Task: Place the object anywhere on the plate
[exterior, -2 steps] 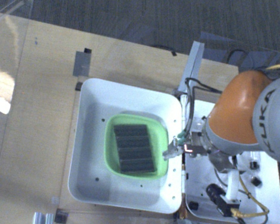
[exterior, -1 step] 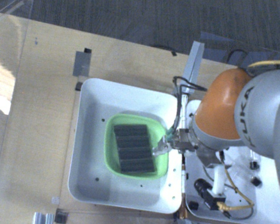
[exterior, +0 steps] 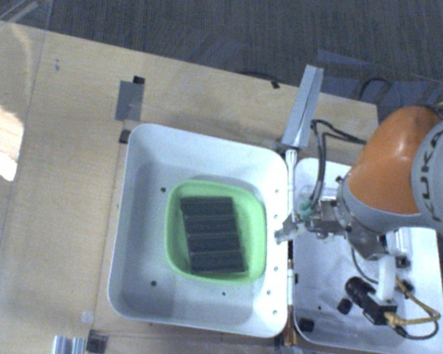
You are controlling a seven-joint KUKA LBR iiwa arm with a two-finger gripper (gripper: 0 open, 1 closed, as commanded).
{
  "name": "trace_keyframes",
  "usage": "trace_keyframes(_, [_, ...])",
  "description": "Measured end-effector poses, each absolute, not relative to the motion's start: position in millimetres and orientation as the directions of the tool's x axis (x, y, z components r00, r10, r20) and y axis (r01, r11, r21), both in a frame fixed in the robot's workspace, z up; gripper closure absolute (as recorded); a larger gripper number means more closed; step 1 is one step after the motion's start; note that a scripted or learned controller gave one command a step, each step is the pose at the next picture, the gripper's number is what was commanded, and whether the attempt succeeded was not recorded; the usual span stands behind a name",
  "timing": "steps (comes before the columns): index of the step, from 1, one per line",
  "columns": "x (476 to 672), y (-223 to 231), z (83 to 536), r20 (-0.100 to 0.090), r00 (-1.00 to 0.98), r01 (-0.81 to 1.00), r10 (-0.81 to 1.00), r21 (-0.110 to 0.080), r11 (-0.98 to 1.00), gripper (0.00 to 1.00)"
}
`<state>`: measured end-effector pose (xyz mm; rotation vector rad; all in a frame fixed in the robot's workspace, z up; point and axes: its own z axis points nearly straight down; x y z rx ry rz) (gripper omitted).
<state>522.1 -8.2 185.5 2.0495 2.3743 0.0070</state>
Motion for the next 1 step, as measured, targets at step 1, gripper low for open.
trace_keyframes(1, [543.1, -69.4, 185.7, -0.002, -0.135, 0.991, 0.991, 0.007, 0.135, 0.00])
